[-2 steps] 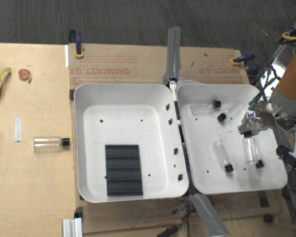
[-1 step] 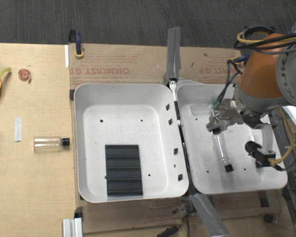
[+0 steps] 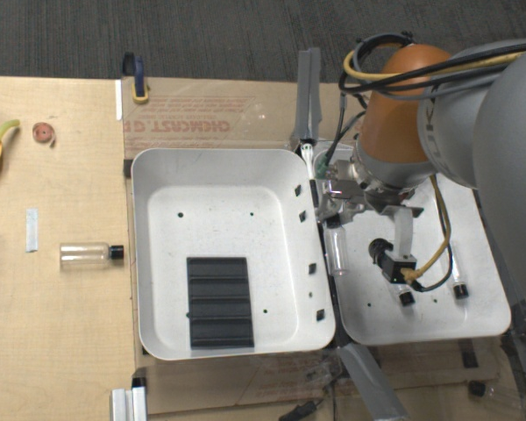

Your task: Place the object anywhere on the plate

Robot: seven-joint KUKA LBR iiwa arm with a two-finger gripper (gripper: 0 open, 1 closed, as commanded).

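Closest to the lens, the grey arm (image 3: pixel 500 121) with its glossy orange band (image 3: pixel 403 103) is reaching in from the right of the frame. The gripper (image 3: pixel 335 235) is hanging over the left rim of the right bin (image 3: pixel 438 323), at the seam between both bins. Whether it is spread or pressed together I cannot tell. A pale slender piece (image 3: pixel 336 257) is showing just below it. I am judging it may be the task's object, though it may also belong to the tool. The black ribbed slab (image 3: pixel 219 303), flat and rectangular, is lying in the lower middle of the smooth white left bin (image 3: pixel 158 235), and I am taking it for the plate. It is sitting to the lower left of the gripper, its long axis running up and down the frame, so the coming move is calling for travel leftward over the rim.
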